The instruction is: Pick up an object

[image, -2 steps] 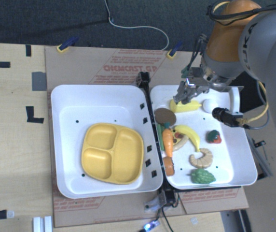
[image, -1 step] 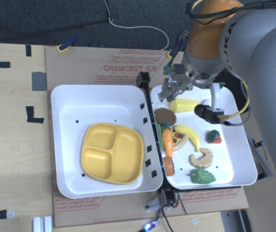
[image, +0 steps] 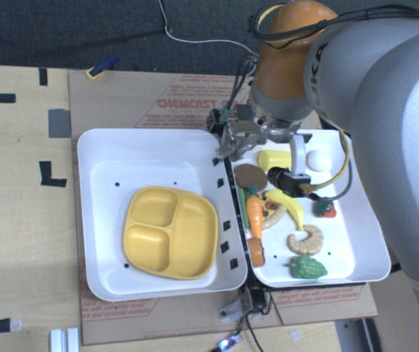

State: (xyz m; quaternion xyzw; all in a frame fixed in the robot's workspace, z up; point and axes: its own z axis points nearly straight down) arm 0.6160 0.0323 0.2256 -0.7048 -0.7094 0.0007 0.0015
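Currently hand (image: pixel 228 147) over bins' shared wall | grip state: cannot tell | cardboard (image: pixel 187 100) red print mirrored, unreadable

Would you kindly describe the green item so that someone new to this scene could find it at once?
Start at the right bin, the one crowded with toy food. Go to its near edge, below the banana and the tan croissant. There lies the green item, a bumpy, leafy lump: the sole wholly green piece in that bin.
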